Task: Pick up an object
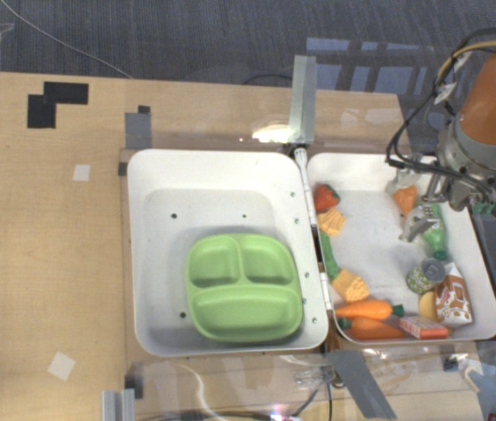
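Hand (416,222) hangs low over the right bin (379,235), fingers slightly apart and gripping nothing, beside a green toy (434,235) and an orange piece (405,200). Carrots (366,310) lie along the near wall. A green divided plate (242,286) sits in the left bin (164,235).

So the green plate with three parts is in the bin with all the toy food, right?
Not quite. The camera view shows the green plate with three parts alone in the left bin. The toy food, like the carrot, is in the right bin.
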`<action>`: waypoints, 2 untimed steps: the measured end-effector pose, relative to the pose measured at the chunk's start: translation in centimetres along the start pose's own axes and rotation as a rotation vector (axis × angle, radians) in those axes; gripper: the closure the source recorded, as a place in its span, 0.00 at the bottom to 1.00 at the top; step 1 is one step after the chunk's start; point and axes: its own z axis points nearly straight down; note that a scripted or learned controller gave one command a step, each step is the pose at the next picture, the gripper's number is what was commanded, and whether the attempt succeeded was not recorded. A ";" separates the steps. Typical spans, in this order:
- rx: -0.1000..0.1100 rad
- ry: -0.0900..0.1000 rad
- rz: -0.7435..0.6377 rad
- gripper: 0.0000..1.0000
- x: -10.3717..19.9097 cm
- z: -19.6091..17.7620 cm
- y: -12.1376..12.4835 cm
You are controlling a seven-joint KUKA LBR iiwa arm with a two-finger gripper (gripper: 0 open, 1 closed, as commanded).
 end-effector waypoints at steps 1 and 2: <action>-0.004 0.009 -0.153 0.00 0.6 12.3 -2.4; 0.004 -0.010 -0.580 0.00 2.4 13.1 -2.3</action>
